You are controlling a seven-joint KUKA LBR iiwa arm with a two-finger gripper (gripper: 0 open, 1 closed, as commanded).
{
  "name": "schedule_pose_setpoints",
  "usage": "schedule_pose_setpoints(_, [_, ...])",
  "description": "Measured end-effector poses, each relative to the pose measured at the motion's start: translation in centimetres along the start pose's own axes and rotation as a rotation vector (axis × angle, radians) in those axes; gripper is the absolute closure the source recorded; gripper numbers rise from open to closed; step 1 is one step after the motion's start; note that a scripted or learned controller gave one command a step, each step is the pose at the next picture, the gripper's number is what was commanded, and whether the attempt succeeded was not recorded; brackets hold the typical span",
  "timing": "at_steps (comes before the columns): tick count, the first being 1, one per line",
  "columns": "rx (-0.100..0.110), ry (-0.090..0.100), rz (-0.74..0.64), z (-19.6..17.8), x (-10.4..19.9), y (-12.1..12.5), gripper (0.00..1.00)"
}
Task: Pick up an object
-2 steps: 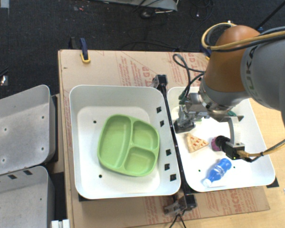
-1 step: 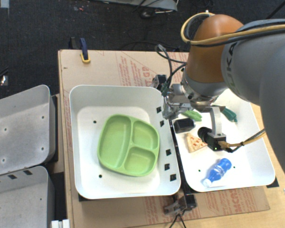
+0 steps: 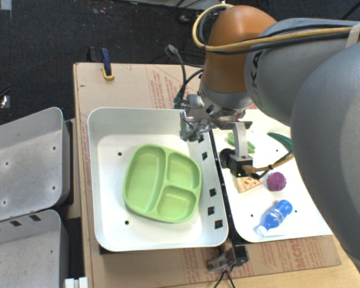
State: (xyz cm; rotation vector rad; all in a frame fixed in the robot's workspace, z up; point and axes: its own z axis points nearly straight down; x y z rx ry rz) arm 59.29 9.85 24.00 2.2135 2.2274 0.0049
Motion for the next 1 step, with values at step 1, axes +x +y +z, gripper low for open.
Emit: schedule_pose_setpoints(1, [0.004, -0.002, 0.005, 0.48, -0.41, -0.36, 1.0])
